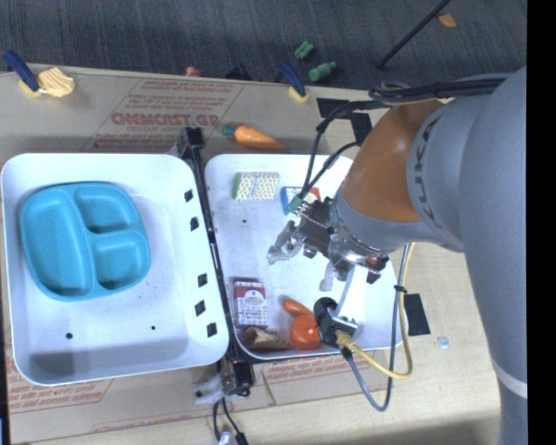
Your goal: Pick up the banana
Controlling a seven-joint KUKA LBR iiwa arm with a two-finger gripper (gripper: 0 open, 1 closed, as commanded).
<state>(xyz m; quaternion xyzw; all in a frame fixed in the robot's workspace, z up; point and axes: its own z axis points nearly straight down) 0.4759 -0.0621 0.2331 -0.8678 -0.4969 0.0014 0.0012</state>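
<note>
Your tool [292, 239] hangs over the right bin [224, 248], though you cannot tell its state, and with the banana [267, 341] seemingly the brownish piece at 6 o'clock beside the orange toy [301, 323], a descent could grab the wrong item.

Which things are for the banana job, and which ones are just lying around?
For the job:
tool
right bin
brownish thing at that bin's bottom edge, maybe the banana, too unclear to tell

Just lying about:
blue tray in the left bin
red box
green-dotted box
orange toy
carrot on the bench, above the bins
</note>
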